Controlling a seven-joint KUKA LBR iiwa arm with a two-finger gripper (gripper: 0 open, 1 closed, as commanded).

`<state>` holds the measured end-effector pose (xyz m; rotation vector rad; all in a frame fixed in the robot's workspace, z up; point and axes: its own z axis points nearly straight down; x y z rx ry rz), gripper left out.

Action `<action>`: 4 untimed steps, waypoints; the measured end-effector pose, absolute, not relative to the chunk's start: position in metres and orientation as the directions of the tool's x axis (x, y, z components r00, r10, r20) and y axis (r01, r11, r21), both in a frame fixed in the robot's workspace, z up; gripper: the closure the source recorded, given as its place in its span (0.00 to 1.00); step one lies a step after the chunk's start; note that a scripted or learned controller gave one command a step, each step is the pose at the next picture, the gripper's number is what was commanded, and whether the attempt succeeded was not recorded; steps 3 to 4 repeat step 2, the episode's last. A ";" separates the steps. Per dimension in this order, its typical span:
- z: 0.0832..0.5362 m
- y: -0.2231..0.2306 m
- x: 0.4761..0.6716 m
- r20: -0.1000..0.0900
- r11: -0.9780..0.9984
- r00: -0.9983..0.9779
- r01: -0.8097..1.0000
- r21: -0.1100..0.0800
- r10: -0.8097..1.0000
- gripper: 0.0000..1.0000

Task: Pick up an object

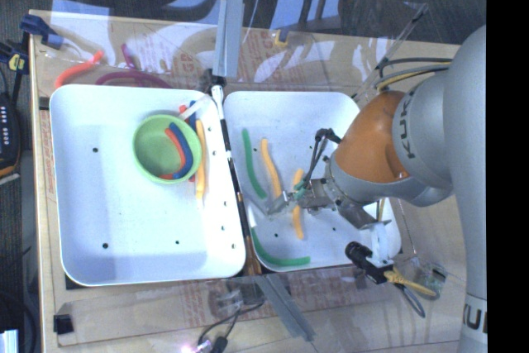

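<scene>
Gripper (291, 198) sits low in the right bin (331, 107), at the orange stick (297, 211); finger state cannot be determined, so pickup remains unconfirmed.

Bright overhead light, glare on clear shield (273, 37), soft shadows, slightly blurry pic.

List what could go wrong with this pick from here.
1. The pincer sits low in the right white bin where a short orange stick and a curved green strip lie close together; it may catch both or neither.
2. The thin, flat sticks may slip out on lifting.
3. The long orange stick lies right beside the pincer and could get knocked aside.
</scene>
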<state>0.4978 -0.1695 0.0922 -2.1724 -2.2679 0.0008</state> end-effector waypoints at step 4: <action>0.275 -0.140 0.533 0.001 -0.199 0.199 0.980 -0.002 0.980 1.00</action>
